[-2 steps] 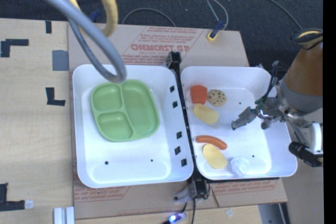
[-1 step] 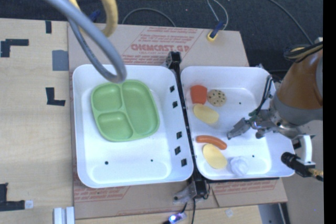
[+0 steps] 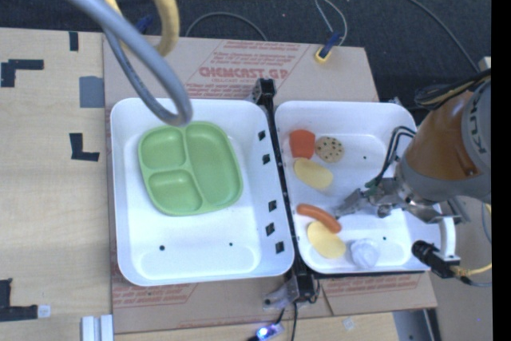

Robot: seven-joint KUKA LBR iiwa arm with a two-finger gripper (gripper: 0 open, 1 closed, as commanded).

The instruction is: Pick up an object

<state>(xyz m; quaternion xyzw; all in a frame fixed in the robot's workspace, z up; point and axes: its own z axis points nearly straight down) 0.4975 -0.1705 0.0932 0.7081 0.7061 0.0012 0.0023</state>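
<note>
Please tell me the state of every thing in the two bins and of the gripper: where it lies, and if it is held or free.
green divided plate: flat in left bin, nothing on it
orange block: free, right bin
cookie: flat, beside the orange block
upper yellow piece: free
sausage: free, lying on lower yellow piece
white object: free, near front wall
gripper: low in right bin, next to the sausage

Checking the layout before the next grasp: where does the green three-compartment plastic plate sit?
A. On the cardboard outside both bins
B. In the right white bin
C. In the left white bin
C: the green three-compartment plastic plate lies inside the left white bin, apart from the food items in the other bin.
</note>
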